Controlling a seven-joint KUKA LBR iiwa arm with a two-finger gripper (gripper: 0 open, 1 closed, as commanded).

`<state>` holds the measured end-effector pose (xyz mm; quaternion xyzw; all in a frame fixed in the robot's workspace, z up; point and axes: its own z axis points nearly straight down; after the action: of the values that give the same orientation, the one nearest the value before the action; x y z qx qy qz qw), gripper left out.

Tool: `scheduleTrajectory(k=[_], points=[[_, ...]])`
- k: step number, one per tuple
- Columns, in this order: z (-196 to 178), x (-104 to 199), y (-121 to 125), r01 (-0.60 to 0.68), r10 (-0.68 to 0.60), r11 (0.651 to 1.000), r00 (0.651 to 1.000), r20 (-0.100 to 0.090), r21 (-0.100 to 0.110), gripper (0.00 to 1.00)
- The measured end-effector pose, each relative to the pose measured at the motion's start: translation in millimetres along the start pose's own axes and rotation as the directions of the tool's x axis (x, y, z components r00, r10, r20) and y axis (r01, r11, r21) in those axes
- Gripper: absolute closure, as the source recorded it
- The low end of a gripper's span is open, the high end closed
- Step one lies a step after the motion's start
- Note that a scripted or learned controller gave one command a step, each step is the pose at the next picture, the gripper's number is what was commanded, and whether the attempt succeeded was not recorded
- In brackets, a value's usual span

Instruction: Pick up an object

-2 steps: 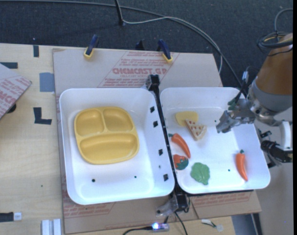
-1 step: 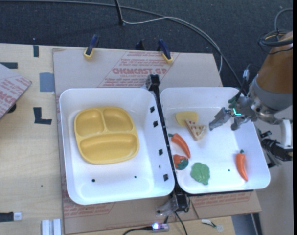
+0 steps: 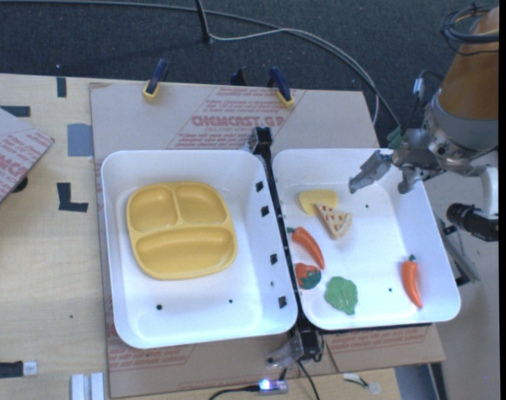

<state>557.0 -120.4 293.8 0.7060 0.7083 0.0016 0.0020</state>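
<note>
My gripper [image 3: 386, 173] hangs open over the upper right part of the right bin [image 3: 440, 261], with nothing between its fingers. Just left of and below it lie a yellow cheese wedge [image 3: 318, 199] and a pizza slice [image 3: 334, 220]. Further down the bin's left side sit an orange-red pepper [image 3: 308, 246] and a tomato [image 3: 308, 276]. A green lettuce piece [image 3: 342, 294] rests near the bin's front. A carrot [image 3: 412, 281] lies by the right wall.
The left bin [image 3: 119, 307] holds a yellow divided plate [image 3: 182, 229]. Black clips [image 3: 261, 140] join the bins along the middle divider. Blue-and-yellow clamps [image 3: 155, 80] pin the cardboard at the back. Cables run across the dark floor behind.
</note>
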Motion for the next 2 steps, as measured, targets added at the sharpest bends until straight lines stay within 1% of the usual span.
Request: scheduleTrajectory(k=[1,2], points=[[-145.7,17.2,-6.0,-0.002,0.002,1.000,1.000,0.000,-0.006,0.00],[-150.4,17.0,-6.1,-0.003,0.003,1.000,1.000,0.000,0.005,1.00]])
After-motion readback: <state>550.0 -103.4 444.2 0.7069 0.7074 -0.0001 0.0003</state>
